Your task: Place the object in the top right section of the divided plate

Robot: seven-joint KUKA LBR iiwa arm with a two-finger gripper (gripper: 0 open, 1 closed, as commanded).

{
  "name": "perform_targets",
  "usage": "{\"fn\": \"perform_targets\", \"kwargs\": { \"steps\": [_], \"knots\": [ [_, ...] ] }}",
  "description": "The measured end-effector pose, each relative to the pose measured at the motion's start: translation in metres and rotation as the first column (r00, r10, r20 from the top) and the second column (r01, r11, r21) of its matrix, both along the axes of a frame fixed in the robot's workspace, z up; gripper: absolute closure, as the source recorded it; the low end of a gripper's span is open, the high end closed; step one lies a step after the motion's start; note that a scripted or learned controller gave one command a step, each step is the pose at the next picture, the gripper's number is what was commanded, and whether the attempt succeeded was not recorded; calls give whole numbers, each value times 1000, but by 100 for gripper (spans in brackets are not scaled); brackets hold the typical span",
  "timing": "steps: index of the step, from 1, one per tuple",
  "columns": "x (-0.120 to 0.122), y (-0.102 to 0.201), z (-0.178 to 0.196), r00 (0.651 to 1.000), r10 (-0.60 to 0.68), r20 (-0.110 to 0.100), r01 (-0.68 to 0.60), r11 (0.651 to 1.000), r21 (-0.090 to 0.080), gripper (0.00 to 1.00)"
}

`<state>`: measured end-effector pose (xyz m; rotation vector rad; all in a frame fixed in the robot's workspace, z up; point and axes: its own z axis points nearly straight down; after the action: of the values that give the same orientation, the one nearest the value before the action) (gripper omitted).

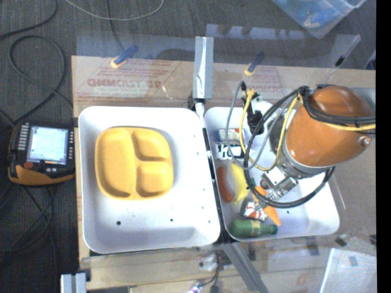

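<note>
In the right bin (324,221), near its front edge, a green bottle-like object (250,227) lies with its long axis along that edge, just below the pincer (264,207), whose state I cannot tell, while the yellow divided plate (134,162) sits in the left bin (98,231) and faint red lettering (125,83) beyond is unreadable.

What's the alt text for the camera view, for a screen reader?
The arm's orange band hangs over the right bin, above a hot dog and a green item. The yellow divided plate sits in the left bin with nothing in its sections.
</note>
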<state>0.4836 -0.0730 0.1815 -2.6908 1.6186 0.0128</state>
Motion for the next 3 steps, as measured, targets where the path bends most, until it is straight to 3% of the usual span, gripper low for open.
{"fn": "perform_targets", "kwargs": {
  "steps": [1, 2, 3],
  "knots": [
    [6, -26, -45, 996, 92, 20, -92, 996, -9, 100],
    [18, -45, -56, 961, 270, 53, -268, 963, -37, 100],
    [29, -38, -61, 831, 555, 36, -552, 831, -64, 100]
  ]
}}
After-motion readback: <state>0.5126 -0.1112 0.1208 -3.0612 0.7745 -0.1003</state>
